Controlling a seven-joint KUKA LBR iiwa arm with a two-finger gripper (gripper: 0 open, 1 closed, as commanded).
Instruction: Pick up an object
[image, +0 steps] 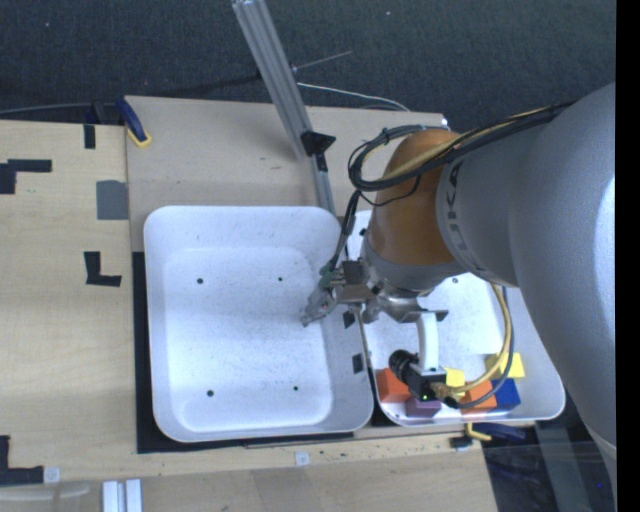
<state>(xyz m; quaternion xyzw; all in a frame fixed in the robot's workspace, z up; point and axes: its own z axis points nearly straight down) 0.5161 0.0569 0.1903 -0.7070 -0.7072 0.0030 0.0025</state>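
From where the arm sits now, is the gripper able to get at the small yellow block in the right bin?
Probably yes. The gripper hangs at the left bin's right wall, and the small yellow block lies uncovered on top of the pile in the right bin, beside the arm's own cables.

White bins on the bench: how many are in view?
2. The left bin lies in full view; the right bin sits beside it, largely covered by the arm, with coloured objects at its near end.

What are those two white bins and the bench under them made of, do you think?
The left bin and right bin look like moulded plastic: matt white, rounded corners, faintly speckled. The bench looks like pale plywood or laminate, judging by its faint grain.
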